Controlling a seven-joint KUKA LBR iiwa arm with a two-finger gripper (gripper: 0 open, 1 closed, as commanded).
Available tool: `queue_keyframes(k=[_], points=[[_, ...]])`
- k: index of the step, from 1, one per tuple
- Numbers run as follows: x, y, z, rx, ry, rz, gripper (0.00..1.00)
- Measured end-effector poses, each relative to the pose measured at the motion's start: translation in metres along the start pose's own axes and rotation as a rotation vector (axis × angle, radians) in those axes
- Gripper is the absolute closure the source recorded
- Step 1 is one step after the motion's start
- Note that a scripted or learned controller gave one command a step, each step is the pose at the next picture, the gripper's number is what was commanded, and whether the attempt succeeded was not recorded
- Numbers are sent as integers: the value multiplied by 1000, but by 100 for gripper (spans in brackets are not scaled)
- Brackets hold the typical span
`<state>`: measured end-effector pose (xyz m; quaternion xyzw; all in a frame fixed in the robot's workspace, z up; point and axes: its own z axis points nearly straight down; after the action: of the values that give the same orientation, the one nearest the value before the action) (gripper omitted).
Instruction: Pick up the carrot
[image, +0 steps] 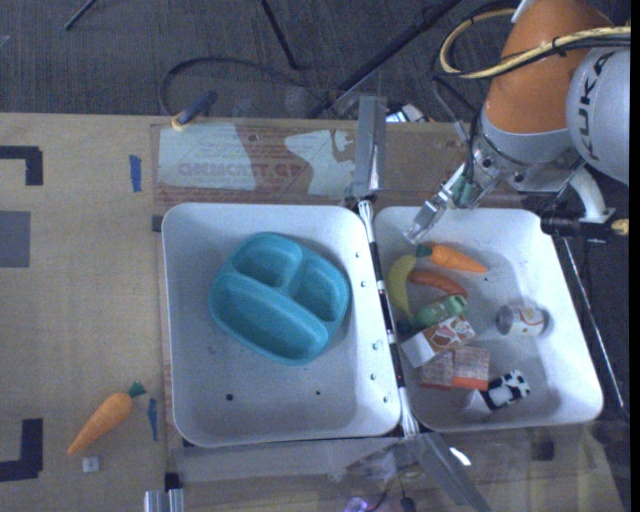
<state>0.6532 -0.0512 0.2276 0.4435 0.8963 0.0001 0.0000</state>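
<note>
An orange carrot (458, 259) with a green top lies in the right bin (570, 300), near its back left corner. My gripper (432, 217) hangs just above and to the left of the carrot's green end, over the bin's back wall. Nothing is visibly held in it. A second toy carrot (100, 422) lies on the wooden bench outside the bins, at the front left.
The right bin also holds a yellow banana (400, 281), a red pepper (438, 281), a green item (441, 310), small cartons (452, 356), a can (522, 320) and a black-and-white toy (508, 390). A blue divided plate (280, 296) sits in the left bin (190, 390).
</note>
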Motion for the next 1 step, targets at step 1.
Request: queue_keyframes(k=[1], points=[[-39,-55,80,2,2,-83,0]])
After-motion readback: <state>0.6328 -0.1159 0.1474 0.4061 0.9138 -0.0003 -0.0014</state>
